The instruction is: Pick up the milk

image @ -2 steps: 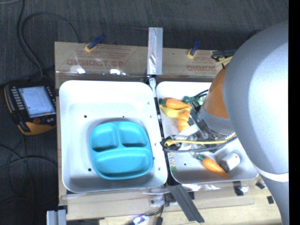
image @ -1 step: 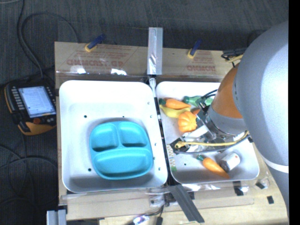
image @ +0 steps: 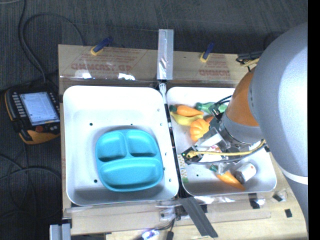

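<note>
My gripper (image: 209,143) is low over the middle of the right bin (image: 260,186), with the grey arm and its orange band covering the bin's right half. A white and pink object (image: 216,145) lies right under the gripper; I cannot tell whether this is the milk or whether it is held. A small white cylindrical container (image: 246,172) lies on its side near the bin's front right, just right of the gripper and apart from it.
In the right bin lie a carrot (image: 186,111), a banana (image: 183,119), an orange pumpkin (image: 198,128), a green item (image: 206,106) at the back and another carrot (image: 229,178) at the front. A blue divided plate (image: 130,159) sits in the left bin (image: 80,109).
</note>
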Motion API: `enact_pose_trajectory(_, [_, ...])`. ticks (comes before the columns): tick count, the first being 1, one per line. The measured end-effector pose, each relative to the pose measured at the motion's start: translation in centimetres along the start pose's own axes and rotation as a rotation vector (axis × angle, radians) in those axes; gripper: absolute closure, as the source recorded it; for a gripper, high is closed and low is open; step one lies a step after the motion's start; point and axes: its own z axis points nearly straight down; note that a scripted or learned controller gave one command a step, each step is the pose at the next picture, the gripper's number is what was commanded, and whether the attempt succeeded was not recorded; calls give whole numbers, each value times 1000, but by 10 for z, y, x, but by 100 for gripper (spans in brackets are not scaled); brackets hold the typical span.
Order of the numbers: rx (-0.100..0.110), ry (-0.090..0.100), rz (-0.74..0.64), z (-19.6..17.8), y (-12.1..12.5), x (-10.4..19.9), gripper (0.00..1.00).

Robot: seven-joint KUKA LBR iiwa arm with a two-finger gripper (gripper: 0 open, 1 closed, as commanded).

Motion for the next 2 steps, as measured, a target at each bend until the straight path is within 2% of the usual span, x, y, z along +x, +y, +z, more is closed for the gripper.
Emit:
enact_pose_trajectory(1, [0, 0, 182, 0, -3, 16, 0])
enact_pose_trajectory(2, [2, 2, 206, -51, -67, 81, 0])
